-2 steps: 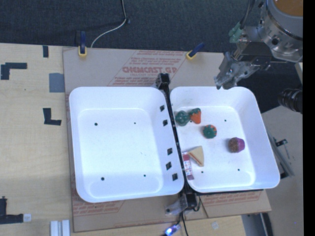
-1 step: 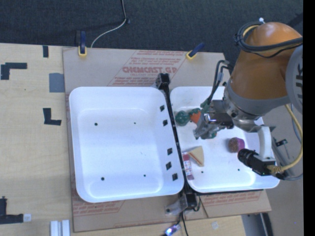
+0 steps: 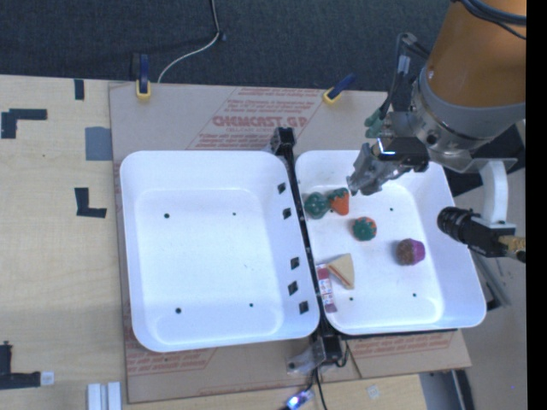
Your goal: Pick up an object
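You cannot tell from the gripper [image 3: 366,180] whether its fingers are parted or closed; they blur into one dark mass. Just below its tip, the orange object [image 3: 342,203] is partly covered by it, and the dark green one [image 3: 317,205] beside that is too small to identify. Above the gripper, the arm [image 3: 479,49] is cut off by the top edge.

Hand [image 3: 366,180] above orange object [image 3: 341,203], green ball [image 3: 316,204] beside, right bin [image 3: 427,310]
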### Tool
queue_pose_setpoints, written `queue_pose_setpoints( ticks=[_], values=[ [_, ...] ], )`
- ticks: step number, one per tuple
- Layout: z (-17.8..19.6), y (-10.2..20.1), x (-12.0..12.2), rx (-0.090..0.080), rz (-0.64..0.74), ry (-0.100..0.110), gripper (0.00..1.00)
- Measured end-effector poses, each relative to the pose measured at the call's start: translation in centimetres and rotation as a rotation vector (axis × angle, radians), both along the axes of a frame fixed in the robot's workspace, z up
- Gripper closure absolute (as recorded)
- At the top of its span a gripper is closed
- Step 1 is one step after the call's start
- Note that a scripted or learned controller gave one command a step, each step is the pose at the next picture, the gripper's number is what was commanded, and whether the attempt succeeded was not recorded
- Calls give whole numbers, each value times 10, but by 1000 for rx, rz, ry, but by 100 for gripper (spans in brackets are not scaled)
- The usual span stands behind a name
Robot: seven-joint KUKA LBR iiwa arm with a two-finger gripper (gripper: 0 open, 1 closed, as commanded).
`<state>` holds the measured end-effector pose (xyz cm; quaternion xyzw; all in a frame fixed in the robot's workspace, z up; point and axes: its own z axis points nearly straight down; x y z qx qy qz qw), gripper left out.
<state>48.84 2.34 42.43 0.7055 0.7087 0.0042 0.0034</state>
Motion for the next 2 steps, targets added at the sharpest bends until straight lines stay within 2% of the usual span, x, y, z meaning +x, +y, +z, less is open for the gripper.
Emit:
queue_pose_setpoints(
  ticks=[1, 2],
  values=[
    [13, 52, -5, 0, 2, 10, 100],
    [117, 88, -5, 2, 1, 0, 100]
  ],
)
